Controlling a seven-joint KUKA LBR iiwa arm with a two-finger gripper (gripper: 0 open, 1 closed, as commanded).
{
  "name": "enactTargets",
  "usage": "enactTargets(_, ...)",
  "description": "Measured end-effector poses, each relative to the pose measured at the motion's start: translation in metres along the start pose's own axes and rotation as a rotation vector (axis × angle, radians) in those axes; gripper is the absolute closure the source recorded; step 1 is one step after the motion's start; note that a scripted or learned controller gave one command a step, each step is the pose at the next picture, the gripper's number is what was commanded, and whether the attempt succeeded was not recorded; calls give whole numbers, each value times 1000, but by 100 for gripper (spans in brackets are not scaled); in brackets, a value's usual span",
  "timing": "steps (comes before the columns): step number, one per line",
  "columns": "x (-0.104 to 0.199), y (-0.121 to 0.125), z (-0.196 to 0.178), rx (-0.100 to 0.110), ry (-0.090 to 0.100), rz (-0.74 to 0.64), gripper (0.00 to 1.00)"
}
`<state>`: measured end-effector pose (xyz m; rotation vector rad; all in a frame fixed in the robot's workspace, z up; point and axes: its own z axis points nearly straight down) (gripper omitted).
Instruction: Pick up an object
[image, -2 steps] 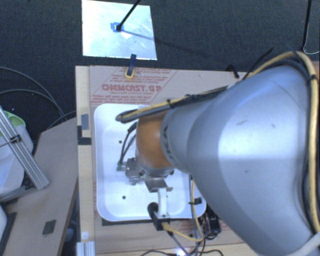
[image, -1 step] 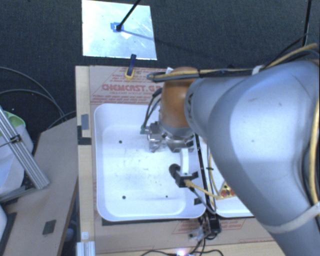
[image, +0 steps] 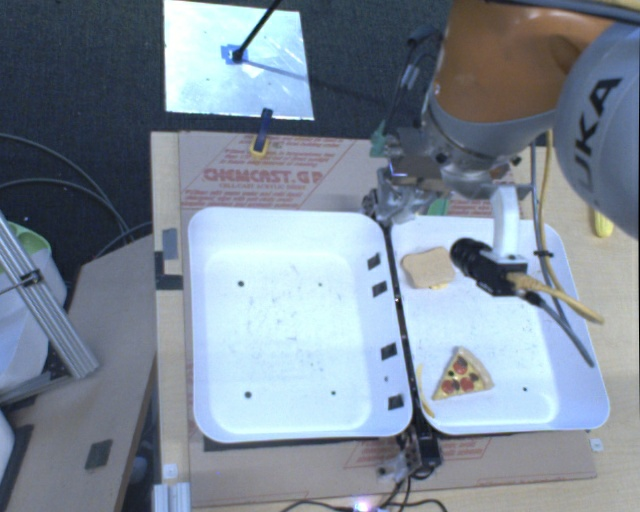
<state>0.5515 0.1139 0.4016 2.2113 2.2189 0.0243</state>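
Two white bins sit side by side on brown cardboard. Up top, the gripper (image: 400, 200) hangs over the right bin (image: 570, 400); I cannot tell its grip. Toy bread (image: 427, 267) lies just below it, a toy pizza slice (image: 462, 374) lower down. Best go straight down on the bread.

The left bin (image: 285, 330) has only specks on its floor. Beneath it lies a cardboard sheet (image: 262, 175) with red lettering, its printed edge just behind the bin. A blue-and-yellow clip (image: 262, 135) sits on that sheet's far edge. Farther behind the bin a shiny metal plate (image: 238, 60) lies on dark carpet (image: 70, 90). Left of the bin stand slanted aluminium rails (image: 45, 305).
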Motion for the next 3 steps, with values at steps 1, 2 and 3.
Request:
enactTargets(1,90,-55,3,16,-1,-9,100)
enactTargets(2,106,-27,144,27,-9,2,100)
enactTargets(3,121,27,19,1,1,-2,100)
